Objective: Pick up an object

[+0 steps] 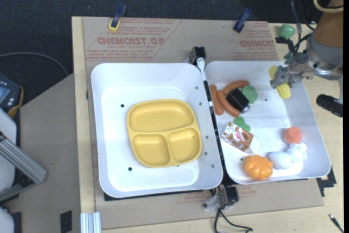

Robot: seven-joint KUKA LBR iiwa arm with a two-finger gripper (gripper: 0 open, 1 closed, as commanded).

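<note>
My gripper (283,78) hangs over the far right corner of the right bin (313,117). A small yellow object (284,90) lies right under it, with another bit of yellow showing on the gripper's left side; I cannot tell whether the gripper touches it. Further left in the same bin lie two orange sausages (226,91), a black block (237,100) and a green piece (250,93). Toward the front are a red and white packet (237,136), an orange pumpkin (258,167), a white toy (286,159) and a small red-orange ball (293,135).
The left bin (106,117) holds a yellow three-compartment plate (163,132). A black divider strip (210,112) runs between the bins. Blue clamps (116,16) (241,20) grip the board's far edge. A green thing (286,31) sits beyond the right bin near the arm.
</note>
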